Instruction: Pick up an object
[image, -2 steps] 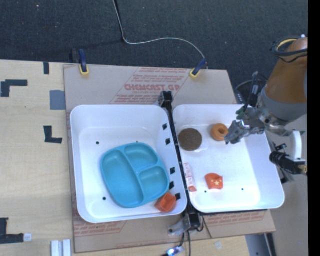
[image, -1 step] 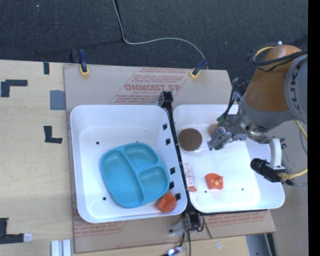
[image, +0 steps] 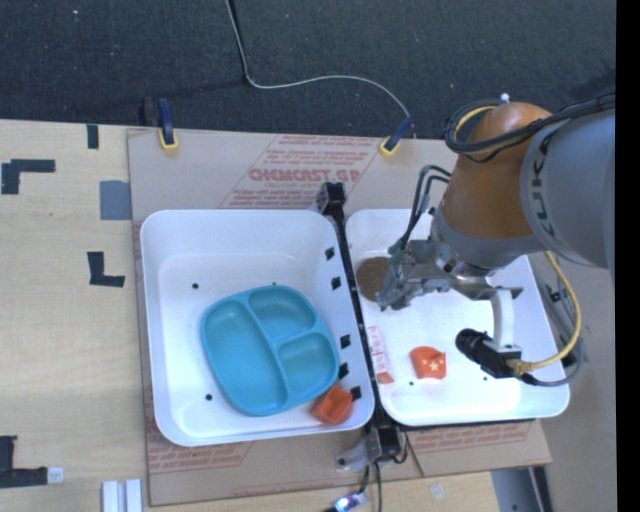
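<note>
The gripper (image: 396, 293) reaches down into the right bin (image: 520, 400), near its left wall. Its fingers sit over a brown round object (image: 370, 276) at the bin's left side, which is partly hidden by them. A red-orange object (image: 428, 363) lies on the right bin's floor, below and to the right of the gripper. In the left bin (image: 170, 250) a blue divided plate (image: 268, 347) rests on the floor, and an orange object (image: 333, 404) sits at that bin's near right corner.
A black divider (image: 345, 290) with clips runs between the two bins. A black cylindrical part with a yellow cable (image: 487, 352) hangs off the arm over the right bin. Cardboard underlies both bins, with clamps at its far edge.
</note>
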